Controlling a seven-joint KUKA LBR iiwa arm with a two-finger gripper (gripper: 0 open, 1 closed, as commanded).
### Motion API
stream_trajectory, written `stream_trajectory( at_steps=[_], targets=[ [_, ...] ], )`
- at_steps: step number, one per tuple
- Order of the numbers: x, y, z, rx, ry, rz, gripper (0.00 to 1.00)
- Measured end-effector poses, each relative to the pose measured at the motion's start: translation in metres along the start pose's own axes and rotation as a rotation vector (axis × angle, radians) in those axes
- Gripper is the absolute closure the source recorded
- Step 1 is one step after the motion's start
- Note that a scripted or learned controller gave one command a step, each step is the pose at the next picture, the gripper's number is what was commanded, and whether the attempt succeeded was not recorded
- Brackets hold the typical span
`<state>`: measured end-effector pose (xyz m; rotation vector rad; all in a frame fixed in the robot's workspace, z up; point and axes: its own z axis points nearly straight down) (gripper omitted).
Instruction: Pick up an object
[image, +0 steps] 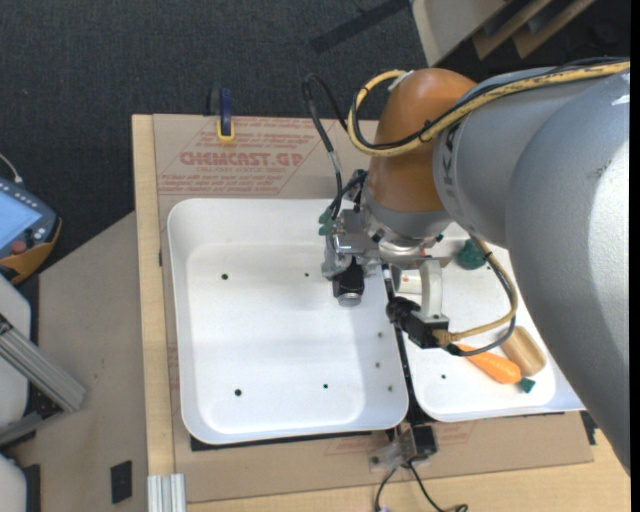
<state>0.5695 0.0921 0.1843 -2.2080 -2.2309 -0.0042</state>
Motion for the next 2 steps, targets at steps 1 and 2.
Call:
stream_trajectory(
  at_steps=[1,2],
  targets=[
    [0.038,-0.033,-0.025,0.002,-0.001,0.005,1.0],
    [0.094,-0.016,-0.108,-0.01,0.001,0.003,1.0]
  ],
)
